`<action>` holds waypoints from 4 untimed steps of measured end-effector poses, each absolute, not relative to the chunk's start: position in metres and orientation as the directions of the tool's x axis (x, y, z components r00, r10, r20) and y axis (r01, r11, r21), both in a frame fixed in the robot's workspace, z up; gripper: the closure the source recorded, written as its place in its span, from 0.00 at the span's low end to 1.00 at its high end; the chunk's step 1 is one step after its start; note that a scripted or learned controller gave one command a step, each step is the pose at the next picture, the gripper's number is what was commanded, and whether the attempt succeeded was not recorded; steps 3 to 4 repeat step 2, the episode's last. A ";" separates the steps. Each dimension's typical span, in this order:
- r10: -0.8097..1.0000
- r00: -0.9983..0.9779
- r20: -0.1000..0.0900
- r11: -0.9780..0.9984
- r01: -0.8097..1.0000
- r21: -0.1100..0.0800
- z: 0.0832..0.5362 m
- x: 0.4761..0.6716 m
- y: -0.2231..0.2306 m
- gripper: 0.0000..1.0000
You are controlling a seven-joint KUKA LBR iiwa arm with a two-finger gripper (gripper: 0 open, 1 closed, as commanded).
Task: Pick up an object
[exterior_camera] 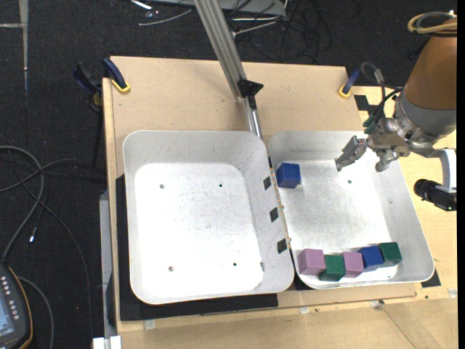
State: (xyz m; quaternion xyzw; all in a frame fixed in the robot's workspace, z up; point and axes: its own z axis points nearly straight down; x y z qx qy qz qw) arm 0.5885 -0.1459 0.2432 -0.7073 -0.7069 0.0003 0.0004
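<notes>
Tool (367, 155) hovers over right bin (407, 202), upper-right area, fingers spread, nothing between them. Lone blue cube (288, 174) sits near divider, well apart from tool, free on all sides: likely easiest pick. Row of cubes (349, 261) packed tight along near wall: pink, green, pink, blue, green. Harder grasp there.

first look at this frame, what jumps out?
The grey arm with its orange band reaching in from the right, its end effector open above the right bin with nothing between its fingers. Next, a lone blue cube near that bin's upper left, apart from a row of five cubes along the near rim: purple, green, purple, blue, green. The left bin is bare white by contrast.
</notes>
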 end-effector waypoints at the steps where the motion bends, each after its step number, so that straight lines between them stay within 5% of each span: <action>1: 1.000 0.008 0.000 -0.008 1.000 -0.007 0.207 0.509 -0.199 0.00; 2: 1.000 -0.008 -0.002 0.008 1.000 0.010 0.365 0.494 -0.121 0.00; 4: 1.000 -0.008 -0.002 0.008 1.000 0.010 0.365 0.494 -0.121 0.00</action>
